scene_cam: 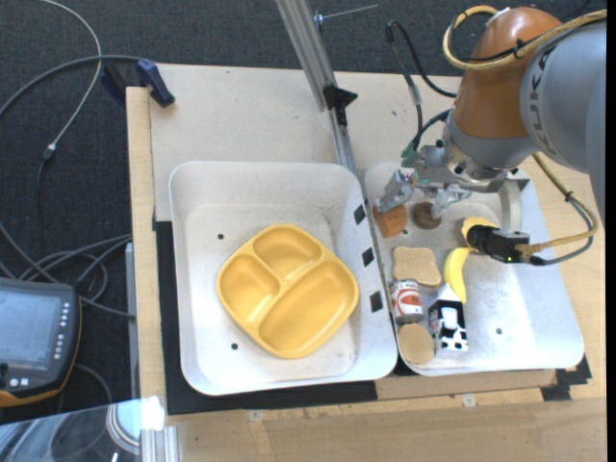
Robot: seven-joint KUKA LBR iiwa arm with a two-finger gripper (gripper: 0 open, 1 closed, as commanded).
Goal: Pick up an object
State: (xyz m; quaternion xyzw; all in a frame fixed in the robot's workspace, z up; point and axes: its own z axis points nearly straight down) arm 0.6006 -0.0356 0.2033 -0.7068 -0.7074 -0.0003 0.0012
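Camera view: the hand (420, 192) hangs low over the right bin (539, 340), near its far-left corner, beside a brown block (391, 221); its grip cannot be told. Approach step; next, settle onto one object.

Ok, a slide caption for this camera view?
Arm's gripper low in the right bin among small items; yellow divided plate in the left bin.

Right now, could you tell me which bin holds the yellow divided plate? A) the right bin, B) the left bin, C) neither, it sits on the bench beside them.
B: the yellow divided plate lies alone in the left bin, while the banana and the other small items sit in the right bin.
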